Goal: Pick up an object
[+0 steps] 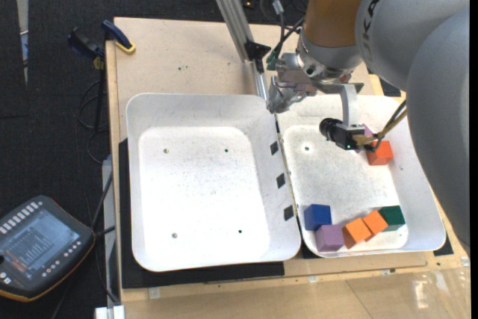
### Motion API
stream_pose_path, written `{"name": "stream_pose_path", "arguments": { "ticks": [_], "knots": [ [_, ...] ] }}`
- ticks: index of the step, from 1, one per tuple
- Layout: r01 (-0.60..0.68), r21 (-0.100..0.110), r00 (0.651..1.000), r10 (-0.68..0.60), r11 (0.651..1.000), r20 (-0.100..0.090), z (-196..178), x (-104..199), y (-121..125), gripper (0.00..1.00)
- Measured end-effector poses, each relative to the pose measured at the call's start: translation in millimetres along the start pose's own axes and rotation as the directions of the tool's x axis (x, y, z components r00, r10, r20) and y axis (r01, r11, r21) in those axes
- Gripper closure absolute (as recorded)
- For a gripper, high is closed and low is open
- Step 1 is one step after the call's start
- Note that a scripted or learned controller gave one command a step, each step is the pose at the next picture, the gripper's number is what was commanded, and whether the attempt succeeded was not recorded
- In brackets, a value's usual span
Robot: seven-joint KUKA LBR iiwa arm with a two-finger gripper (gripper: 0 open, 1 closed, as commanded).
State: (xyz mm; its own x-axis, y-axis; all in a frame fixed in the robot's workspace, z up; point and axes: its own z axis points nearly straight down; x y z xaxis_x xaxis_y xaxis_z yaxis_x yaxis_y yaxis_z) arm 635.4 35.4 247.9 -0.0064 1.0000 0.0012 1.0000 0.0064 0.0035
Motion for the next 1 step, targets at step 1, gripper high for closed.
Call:
{"name": "stream_pose_path", "arguments": {
  "ticks": [1],
  "knots": [
    [0.0, 0.002, 1.0, 0.0, 1.0, 0.001, 12.9, 45.0, 15.5, 1.0]
  ]
}}
